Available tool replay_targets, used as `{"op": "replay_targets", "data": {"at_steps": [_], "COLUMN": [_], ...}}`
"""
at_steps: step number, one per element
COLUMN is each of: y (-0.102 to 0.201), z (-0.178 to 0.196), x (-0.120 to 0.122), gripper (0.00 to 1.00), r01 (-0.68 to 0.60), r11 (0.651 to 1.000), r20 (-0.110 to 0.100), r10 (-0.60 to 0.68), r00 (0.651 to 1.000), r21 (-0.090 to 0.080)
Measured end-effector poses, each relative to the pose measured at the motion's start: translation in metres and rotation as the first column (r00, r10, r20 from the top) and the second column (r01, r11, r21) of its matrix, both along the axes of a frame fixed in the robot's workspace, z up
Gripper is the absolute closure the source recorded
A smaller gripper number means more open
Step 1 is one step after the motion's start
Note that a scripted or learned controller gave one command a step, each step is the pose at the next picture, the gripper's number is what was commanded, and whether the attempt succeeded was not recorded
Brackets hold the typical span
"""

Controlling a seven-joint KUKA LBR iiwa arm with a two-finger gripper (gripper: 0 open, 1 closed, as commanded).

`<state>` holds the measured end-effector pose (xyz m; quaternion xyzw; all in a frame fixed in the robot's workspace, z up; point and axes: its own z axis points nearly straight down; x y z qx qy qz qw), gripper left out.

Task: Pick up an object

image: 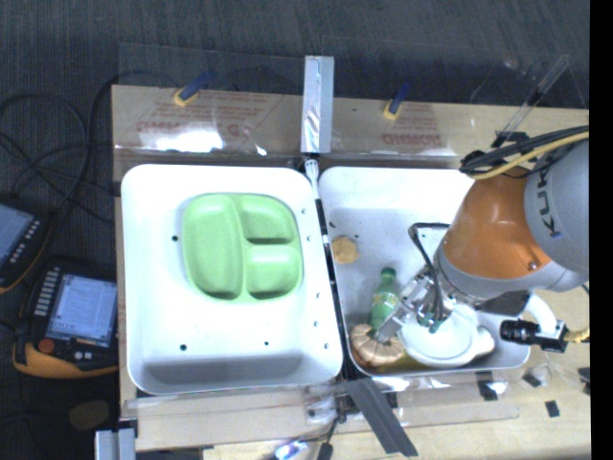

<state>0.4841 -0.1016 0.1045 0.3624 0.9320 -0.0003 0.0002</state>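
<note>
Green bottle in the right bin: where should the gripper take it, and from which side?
Probably across the body of the green bottle, coming from above. It seems to lie flat with its cap toward the far wall, crowded by the gripper and a brown item.

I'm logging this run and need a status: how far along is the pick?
Done: the arm has reached into the right bin and the hand is low among the items, beside the green bottle and over the white dish. In hand: nothing visibly lifted. Left: grasping and raising an object. The green tray sits in the left bin.
</note>
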Motion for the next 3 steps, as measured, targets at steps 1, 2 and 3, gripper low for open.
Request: {"op": "replay_targets", "data": {"at_steps": [1,2,3], "y": [0.065,0.038,0.004], "z": [0.079,0.079,0.036], "x": [0.041,0.000,-0.001], "gripper": [0.00,0.00,0.00], "r01": [-0.236,-0.279,-0.063], "r11": [0.972,0.960,0.998], "r20": [0.000,-0.001,-0.002], "r10": [0.236,0.279,0.063], "r00": [0.972,0.960,0.998], "r21": [0.002,-0.001,0.002]}}
